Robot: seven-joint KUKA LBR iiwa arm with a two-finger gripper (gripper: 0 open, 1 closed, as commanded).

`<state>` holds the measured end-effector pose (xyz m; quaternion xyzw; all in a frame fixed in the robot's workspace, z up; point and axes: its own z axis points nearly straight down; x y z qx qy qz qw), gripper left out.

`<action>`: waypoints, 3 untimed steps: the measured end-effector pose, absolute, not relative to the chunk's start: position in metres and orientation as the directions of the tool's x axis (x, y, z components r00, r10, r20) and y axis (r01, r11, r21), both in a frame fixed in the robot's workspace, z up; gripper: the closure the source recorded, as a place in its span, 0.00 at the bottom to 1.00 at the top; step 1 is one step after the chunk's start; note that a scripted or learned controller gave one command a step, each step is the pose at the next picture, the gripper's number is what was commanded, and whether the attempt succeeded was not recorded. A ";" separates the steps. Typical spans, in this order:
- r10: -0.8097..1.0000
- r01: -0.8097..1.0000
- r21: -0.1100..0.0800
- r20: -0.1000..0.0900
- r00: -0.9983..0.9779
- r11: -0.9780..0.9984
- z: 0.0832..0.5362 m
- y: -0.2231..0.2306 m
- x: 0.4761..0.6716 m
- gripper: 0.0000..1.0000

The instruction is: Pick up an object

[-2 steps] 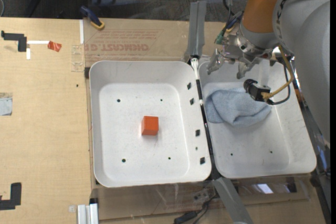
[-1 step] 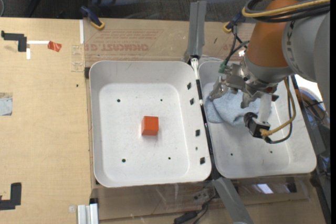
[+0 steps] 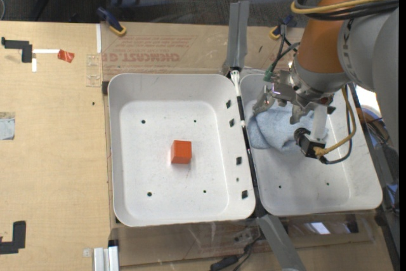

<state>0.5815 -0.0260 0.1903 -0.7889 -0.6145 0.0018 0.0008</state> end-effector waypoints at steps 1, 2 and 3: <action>0.955 0.955 -0.004 -0.002 0.297 -0.297 0.190 -0.015 0.563 0.00; 0.956 0.956 -0.002 -0.003 0.294 -0.294 0.191 -0.044 0.651 0.00; 0.953 0.953 -0.002 -0.003 0.302 -0.302 0.216 -0.026 0.586 0.00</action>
